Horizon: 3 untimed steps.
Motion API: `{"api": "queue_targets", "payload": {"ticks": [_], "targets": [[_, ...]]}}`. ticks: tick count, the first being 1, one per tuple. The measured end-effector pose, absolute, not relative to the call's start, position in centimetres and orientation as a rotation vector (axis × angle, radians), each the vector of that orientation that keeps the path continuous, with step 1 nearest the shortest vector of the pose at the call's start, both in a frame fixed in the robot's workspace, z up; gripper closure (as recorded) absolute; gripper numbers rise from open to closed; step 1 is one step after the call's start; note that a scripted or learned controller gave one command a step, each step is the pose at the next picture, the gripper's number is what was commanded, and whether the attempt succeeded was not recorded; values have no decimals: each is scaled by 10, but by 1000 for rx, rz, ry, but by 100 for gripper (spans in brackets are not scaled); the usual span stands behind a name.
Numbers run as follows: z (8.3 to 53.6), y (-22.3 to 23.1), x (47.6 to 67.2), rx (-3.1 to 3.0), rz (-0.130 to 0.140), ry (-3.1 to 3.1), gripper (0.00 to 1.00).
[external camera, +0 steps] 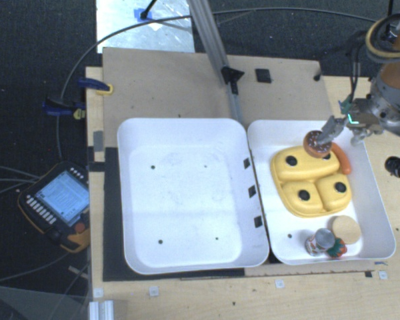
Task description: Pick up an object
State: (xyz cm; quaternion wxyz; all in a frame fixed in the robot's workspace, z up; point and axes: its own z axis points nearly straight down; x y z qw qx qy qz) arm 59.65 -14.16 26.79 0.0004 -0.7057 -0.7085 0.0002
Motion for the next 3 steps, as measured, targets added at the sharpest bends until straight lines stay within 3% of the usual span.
{"api": "queue_targets", "payload": {"ticks": [1, 3], "targets": [[269, -142, 597, -2217, -2, -2227, 0], [183, -136, 600, -2219, 1, -2224, 0]]}}
